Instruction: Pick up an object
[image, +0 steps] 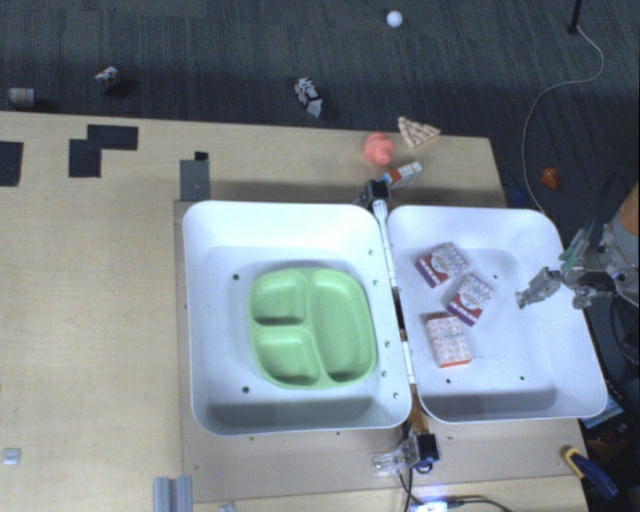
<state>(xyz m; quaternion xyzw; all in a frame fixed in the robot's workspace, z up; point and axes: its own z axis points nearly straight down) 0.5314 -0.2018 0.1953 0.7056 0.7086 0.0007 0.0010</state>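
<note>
Three small red-and-white packets lie in the right bin (520, 380): one at the back (441, 264), one in the middle (471, 297), and one nearer the front (448, 340). My gripper (545, 285) hangs over the right side of this bin, reaching in from the right edge. It is to the right of the middle packet and apart from all three. Nothing shows in its grasp.
A green divided plate (312, 325) lies in the left bin (210, 300). Behind the bins on the bench are a pink ball (378, 148), a triangular piece (418, 131) and a small tube (403, 175). Cables run along the right side.
</note>
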